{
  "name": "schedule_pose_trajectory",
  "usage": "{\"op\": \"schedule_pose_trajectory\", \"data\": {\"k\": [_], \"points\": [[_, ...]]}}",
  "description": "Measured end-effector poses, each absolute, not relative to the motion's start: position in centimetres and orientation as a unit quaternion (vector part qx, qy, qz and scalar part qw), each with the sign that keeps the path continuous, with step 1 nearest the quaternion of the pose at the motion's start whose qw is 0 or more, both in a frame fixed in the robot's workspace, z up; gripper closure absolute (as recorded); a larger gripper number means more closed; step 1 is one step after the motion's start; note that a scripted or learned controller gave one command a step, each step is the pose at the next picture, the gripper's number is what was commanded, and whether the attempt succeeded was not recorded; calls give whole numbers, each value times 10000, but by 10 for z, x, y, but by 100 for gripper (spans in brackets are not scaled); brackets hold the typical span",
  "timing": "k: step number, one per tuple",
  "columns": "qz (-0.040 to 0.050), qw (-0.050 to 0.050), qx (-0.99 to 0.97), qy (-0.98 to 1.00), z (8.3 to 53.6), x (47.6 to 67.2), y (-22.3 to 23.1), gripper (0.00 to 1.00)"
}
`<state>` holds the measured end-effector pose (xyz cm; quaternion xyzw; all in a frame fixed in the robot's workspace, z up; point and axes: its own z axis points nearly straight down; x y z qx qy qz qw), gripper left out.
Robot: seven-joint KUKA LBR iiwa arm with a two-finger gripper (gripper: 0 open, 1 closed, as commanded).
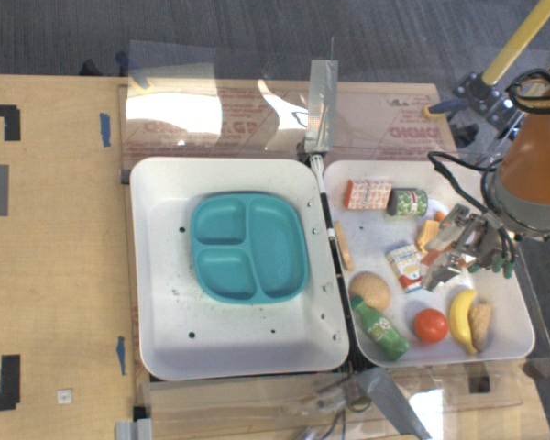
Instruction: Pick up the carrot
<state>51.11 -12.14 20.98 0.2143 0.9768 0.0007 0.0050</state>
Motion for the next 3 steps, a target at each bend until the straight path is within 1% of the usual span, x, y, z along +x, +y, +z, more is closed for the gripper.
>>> {"op": "schedule_pose_trajectory", "data": {"k": [1, 2, 3], "points": [[-2, 119, 2270, 9738, 109, 516, -155, 100], [-1, 77, 2272, 9738, 105, 514, -155, 0], [19, 232, 4162, 9090, 99, 510, -118, 0]]}}
